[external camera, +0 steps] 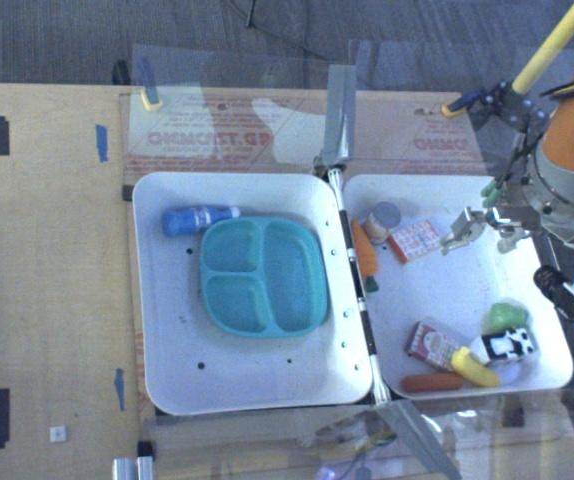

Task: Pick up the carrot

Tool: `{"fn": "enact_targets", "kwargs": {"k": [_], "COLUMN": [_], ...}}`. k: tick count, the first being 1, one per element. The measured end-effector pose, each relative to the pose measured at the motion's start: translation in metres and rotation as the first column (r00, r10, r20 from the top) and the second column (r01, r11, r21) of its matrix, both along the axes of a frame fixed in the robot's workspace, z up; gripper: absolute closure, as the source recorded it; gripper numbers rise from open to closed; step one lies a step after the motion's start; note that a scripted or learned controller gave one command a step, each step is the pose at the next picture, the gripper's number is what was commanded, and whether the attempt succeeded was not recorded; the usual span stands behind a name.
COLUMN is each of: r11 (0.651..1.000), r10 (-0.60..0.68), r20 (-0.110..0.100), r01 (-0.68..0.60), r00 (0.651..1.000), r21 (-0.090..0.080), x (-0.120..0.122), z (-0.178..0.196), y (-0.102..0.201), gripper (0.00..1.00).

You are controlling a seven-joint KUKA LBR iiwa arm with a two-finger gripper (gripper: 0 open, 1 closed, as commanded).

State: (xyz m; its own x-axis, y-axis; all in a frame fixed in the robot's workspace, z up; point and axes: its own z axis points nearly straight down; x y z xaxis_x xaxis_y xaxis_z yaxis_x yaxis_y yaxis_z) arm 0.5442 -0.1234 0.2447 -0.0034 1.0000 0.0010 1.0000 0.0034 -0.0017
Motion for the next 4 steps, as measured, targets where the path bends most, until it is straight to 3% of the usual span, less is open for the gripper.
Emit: {"fn": "enact_targets", "kwargs": {"k": [1, 2, 3, 4], "r11": [0.988, 0.998, 0.998, 0.998], "r10": [0.152, 0.061, 0.064, 0.057], "r20": [0.003, 0.005, 0.011, 0.021], "r01": [-0.152, -0.061, -0.063, -0.057], "r00": [0.988, 0.998, 0.998, 0.998], "r21": [-0.001, -0.002, -0.001, -0.007], "x": [-0.065, -0.050, -0.062, -0.060], "z": [-0.071, -0.037, -0.156, -0.145], "y": [-0.052, -0.036, 0.023, 0.019], "gripper": [0.00, 0.00, 0.00, 1.00]}}
